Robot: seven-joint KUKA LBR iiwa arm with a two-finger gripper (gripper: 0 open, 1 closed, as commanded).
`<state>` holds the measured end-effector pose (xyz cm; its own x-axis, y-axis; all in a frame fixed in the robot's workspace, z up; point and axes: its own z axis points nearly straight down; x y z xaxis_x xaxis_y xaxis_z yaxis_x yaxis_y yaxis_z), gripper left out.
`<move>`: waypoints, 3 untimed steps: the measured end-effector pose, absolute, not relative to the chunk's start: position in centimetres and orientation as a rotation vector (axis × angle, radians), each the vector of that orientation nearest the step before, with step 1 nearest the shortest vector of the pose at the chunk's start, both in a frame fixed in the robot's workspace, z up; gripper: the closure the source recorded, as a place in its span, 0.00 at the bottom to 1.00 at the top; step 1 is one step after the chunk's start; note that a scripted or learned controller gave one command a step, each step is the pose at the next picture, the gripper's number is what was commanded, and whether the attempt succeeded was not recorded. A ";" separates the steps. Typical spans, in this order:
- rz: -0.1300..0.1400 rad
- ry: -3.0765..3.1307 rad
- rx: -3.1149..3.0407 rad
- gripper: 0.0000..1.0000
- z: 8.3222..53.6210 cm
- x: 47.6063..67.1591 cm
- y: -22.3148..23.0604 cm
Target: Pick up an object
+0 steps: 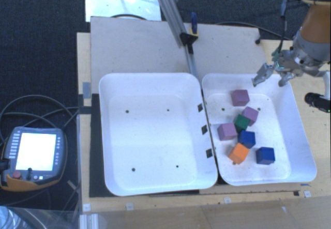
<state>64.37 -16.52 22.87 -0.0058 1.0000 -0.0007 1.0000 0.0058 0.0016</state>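
The right bin (300, 135) holds several small cubes. A purple cube (240, 97) lies nearest the back, another purple one (251, 115) sits just below it, and a third purple one (226, 131) is to the left. A green cube (241, 122), two blue cubes (246, 138) (265, 155) and an orange cube (238, 153) lie toward the front. My gripper (272, 77) hangs above the bin's back right corner, its two fingers spread apart with nothing between them. It is up and to the right of the cubes, touching none.
The left bin (111, 135) stands beside the right one. A slanted metal pole (170, 8) with a clamp crosses the board behind the bins. A teach pendant (33, 158) lies on the floor at the left. Cables trail at the back right.
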 end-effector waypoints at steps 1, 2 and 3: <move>0.000 2.226 2.214 0.00 22.9 64.4 -16.5; -0.003 2.225 2.220 0.00 16.9 63.7 -16.7; -0.003 2.228 2.219 0.00 11.0 63.6 -15.9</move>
<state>63.56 -15.89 10.98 -0.0043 1.0000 0.0004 1.0000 0.0043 -0.0034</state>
